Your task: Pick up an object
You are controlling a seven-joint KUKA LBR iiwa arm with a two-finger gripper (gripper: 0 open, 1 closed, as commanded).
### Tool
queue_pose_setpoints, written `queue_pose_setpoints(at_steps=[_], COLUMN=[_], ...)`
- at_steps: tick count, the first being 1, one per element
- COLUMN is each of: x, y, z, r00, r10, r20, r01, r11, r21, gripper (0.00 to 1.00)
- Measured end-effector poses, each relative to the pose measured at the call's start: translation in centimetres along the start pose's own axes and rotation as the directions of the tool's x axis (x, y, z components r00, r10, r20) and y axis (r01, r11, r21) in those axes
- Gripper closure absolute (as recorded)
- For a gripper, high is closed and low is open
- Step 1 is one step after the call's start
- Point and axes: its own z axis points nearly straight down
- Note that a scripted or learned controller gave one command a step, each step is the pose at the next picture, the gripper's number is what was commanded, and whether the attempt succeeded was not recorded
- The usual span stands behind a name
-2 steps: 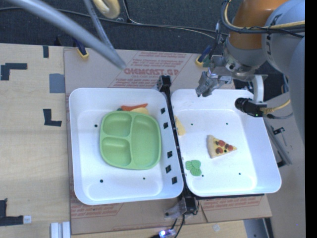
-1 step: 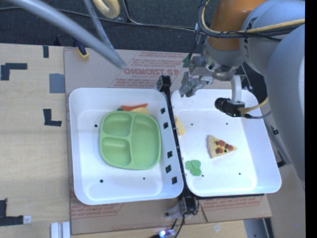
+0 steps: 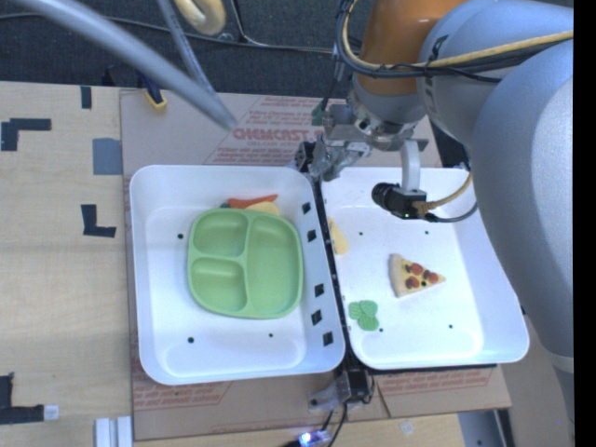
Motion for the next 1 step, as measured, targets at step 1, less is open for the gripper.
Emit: queue_pose_setpoints(at_steps=[1], x=[4.77], y=[0.62], z=[1.88], r00=[1.0], r10=[0.0], r20=[0.0], r01=[0.0], r11=[1.0], r21=[0.001], gripper=[1.0])
